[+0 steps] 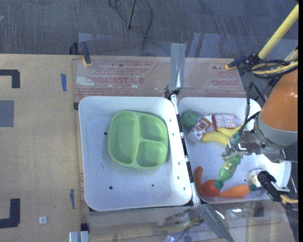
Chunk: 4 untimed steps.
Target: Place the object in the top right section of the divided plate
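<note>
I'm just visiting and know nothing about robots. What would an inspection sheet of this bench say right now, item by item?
Surface: wooden bench with two white bins, left bin and right bin, side by side.
Job's things: green divided plate in the left bin, nothing in its sections.
Clutter: in the right bin, green ball, banana, green bottle, carrot, small cartons.
Grippers: gripper over the right bin above the bottle; finger state unclear.
Cables: black cable on the floor; yellow cable at upper right.
Surroundings: grey carpet, cardboard behind the bins, blue tape marks.
</note>
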Tool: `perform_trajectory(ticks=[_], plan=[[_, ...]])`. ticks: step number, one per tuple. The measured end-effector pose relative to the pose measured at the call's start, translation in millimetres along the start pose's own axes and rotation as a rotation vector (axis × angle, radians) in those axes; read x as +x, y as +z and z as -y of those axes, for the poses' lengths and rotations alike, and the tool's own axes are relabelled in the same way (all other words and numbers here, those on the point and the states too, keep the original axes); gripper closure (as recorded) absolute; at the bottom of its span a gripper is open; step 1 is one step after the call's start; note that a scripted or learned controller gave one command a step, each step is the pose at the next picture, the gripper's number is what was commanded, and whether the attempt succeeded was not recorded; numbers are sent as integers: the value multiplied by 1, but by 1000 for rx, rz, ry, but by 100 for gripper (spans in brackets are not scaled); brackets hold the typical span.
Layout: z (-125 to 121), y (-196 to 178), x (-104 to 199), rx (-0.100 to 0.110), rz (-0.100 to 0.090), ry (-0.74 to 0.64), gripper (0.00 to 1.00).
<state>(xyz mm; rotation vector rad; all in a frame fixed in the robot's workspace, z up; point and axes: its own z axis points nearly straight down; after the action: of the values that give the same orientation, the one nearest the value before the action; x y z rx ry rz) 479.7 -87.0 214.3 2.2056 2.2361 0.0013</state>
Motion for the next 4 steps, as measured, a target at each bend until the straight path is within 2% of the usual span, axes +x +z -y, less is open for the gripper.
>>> perform_trajectory(ticks=[1,2,3,4], plan=[[-33,7,80,0,1,-97,100],[-16,-29,202,1,0,-88,100],[-5,-80,158,3,2,250,100],[-28,-107,156,3,2,285,100]])
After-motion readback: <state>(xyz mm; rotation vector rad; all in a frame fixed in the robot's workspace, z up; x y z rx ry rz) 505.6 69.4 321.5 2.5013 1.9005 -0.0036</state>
